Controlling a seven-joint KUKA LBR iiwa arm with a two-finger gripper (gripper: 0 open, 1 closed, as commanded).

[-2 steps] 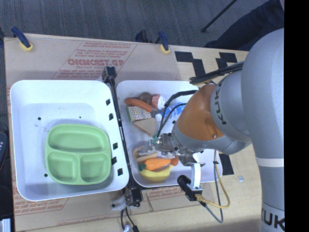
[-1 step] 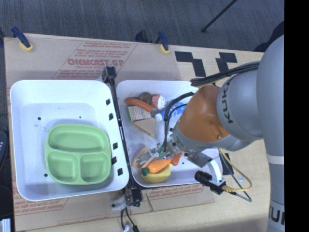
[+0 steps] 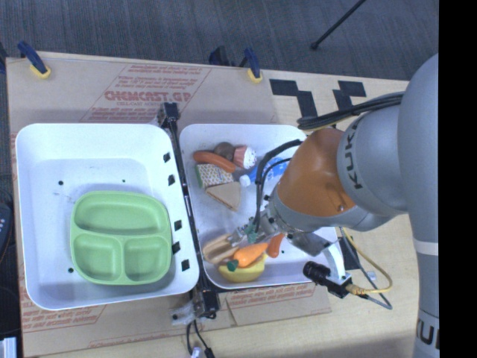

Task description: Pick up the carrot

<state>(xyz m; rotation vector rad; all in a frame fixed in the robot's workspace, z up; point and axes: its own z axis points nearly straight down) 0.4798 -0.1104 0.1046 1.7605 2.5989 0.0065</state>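
Note:
The carrot [image 3: 248, 256] is small and orange, with a green top pointing up-left. It lies in the right bin [image 3: 195, 142] near the front wall, resting on a yellow banana [image 3: 240, 271]. My gripper [image 3: 258, 234] reaches down from under the orange wrist band [image 3: 317, 181] and sits right at the carrot's green end, touching or just above it. The wrist hides most of the gripper.
The right bin also holds a reddish sausage [image 3: 212, 159], a bread wedge [image 3: 224, 195], a tan stick [image 3: 216, 246], a small orange-red piece [image 3: 275, 245] and a blue item [image 3: 273, 171]. A green divided plate [image 3: 119, 237] lies in the left bin [image 3: 45, 148].

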